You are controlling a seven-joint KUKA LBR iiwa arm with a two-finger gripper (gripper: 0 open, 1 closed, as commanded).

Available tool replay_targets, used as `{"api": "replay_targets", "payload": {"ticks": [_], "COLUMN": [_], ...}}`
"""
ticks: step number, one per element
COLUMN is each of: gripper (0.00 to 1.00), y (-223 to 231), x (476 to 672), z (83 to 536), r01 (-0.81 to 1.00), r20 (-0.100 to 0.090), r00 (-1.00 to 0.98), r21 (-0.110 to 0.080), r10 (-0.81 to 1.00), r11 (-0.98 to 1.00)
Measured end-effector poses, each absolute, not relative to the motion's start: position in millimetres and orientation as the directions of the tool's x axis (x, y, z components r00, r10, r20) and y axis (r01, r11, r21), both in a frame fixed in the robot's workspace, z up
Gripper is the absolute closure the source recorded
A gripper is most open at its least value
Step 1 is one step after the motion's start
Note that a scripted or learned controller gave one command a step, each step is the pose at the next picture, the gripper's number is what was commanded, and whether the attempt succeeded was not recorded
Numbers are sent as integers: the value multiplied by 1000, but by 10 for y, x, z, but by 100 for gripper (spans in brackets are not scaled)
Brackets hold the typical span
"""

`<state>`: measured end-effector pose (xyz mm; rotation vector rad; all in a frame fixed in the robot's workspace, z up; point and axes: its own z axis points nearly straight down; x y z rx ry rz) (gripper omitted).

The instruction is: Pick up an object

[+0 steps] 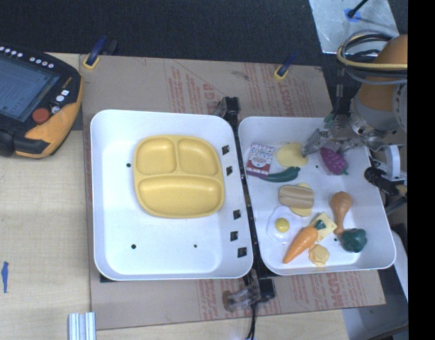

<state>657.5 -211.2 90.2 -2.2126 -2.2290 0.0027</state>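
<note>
— Where reaching in from the right, hangs low over the far part of the right bin (385,259), with jaws spread wide and nothing clamped between.

— Grey, with the orange band (387,55) up top?

— Yes. Just beside the jaws, on the near side: a purple grape bunch (334,161), flat on the bin floor. Cannot tell whether touching or just clear.

— And left of that?

— A pale yellow piece (292,152), then a red and white carton (260,158) by the bin's left wall. Below both, a green pepper (282,174), lying crosswise.

— Further toward the near edge?

— A tan bread slice (297,197) mid-bin, a fried egg (281,225) beneath it, a drumstick (340,206) to the right. Then an orange carrot (300,244), tilted, tip toward the near left corner, and a dark green toy (353,240) close to the right wall.

— Left bin (108,190)?

— Holds a yellow divided plate (179,176), set toward the far side.

— On the bench (40,218) itself?

— A control pendant (27,101) with a screen, far left, well apart from both bins.
</note>
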Motion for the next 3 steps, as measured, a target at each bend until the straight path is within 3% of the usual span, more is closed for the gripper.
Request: {"api": "replay_targets", "payload": {"ticks": [1,2,3], "gripper": [0,0,0], "y": [-2120,-2043,-2117], "x": [5798,6518,6275], "z": [917,932,920], "r01": [1000,1000,1000], "r20": [1,-2,0], "r00": [-3,-6,-4], "r21": [-10,4,-5], "r10": [1000,1000,1000], "r11": [3,6,4]}}
